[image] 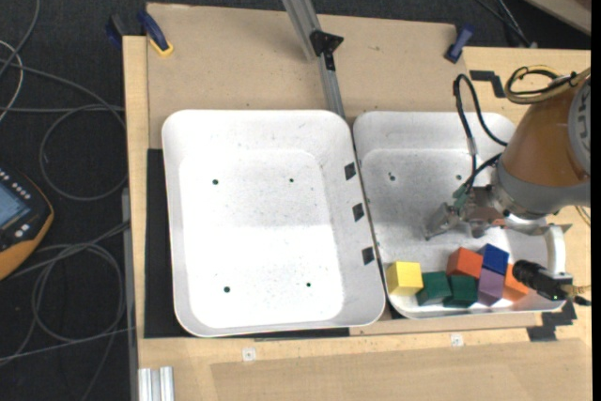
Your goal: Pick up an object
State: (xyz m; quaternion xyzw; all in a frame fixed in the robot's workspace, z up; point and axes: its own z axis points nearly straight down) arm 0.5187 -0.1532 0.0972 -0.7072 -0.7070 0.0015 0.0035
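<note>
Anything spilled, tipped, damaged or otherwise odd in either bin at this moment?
Nothing stands out. The blocks sit bunched in the right bin's near corner, the yellow block at the cluster's left end. The gripper hangs just above them. The left bin looks undamaged.

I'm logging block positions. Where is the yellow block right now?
The yellow block lies in the right bin, near its front edge, leftmost in the cluster, just left of the green block.
</note>
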